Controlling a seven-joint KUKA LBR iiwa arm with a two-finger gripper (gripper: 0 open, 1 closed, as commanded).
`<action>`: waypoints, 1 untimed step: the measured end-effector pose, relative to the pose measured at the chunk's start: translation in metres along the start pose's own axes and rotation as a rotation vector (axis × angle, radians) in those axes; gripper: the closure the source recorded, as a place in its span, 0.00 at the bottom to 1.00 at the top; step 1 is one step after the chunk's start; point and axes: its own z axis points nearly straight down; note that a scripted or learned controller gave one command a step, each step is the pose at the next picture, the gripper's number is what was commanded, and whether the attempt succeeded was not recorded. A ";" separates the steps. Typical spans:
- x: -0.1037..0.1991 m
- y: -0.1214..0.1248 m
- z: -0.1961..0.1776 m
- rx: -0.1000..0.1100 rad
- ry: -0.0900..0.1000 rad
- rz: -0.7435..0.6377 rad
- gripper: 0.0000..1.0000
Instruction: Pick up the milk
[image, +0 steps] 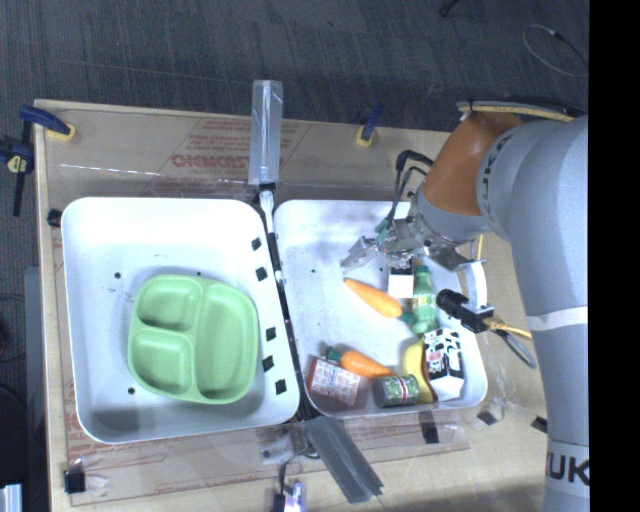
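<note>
I see the milk (444, 364), a small cow-print carton, lying in the right bin's (320, 240) near-right corner beside a banana (414, 360). Prob light, stiff, slick-sided; I'd pinch across its flat sides. End effector (400, 250) hovers farther back; can't tell its state.

— Where do the two bins sit?
— Side by side on the bench (150, 150): the left bin (90, 400) holds a divided plate (193, 340) near its middle.
— And the right bin (310, 250)?
— One carrot (373, 298) lies near its centre, with a bottle (422, 300) just to its right. Along the near wall, from left to right: a packet (333, 381), a second carrot (362, 364) partly on it, a can (399, 390), a banana (417, 365), and the milk carton (443, 365) in the near right corner.
</note>
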 end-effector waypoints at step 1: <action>0.001 -0.021 -0.076 0.029 0.017 -0.044 0.00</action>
